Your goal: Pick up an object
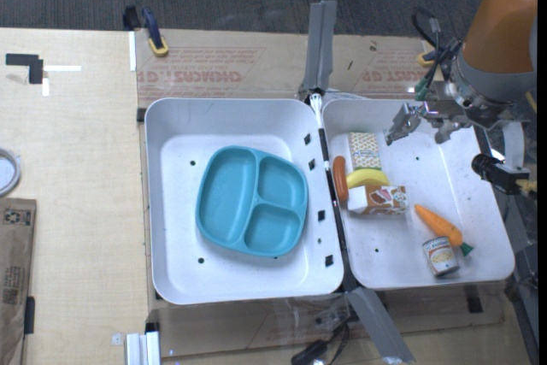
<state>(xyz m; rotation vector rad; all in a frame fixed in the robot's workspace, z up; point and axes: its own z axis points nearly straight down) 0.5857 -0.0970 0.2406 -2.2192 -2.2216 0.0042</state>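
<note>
Taking the right bin [479,269] as the landmark: nearest its front rim stands a small can [440,256], with a carrot [440,226] just behind it, angled toward the middle. Farther in, near the bin's left wall, a small printed carton [379,199] lies touching a banana [367,178], with a hot dog [340,177] along the wall and a patterned packet [364,150] behind them. Over the bin's far right part hangs the hand [417,120], fingers spread apart, gripping nothing. Left of this bin, the left bin [171,184] carries a blue divided plate [252,200] on the tabletop [68,124].
</note>
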